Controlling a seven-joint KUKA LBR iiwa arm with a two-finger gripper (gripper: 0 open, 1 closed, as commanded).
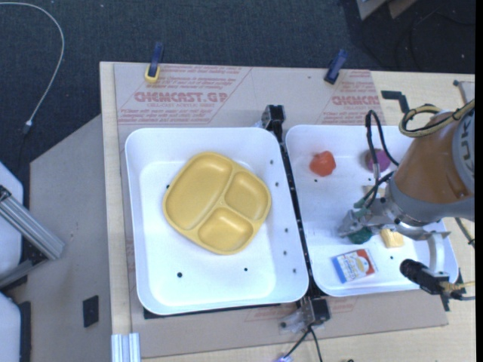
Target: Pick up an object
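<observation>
In the right bin (324, 281), my gripper (355, 225) is low over the bin floor, near the middle. A small dark green object (361, 237) lies right under its tip, partly hidden by it. A yellow block (392, 238) rests just to the right of the green one. Near the front of the bin lies a small flat packet (353, 265) with red and blue print. A red object (323, 164) sits at the back, and a purple object (377, 158) shows beside the arm, partly covered by a cable.
The left bin (151, 270) holds a yellow divided plate (217, 201). The grey and orange arm (434, 176) covers the right bin's right side. A black bracket (424, 276) juts out at the front right rim. Clamps sit on the bench's far edge.
</observation>
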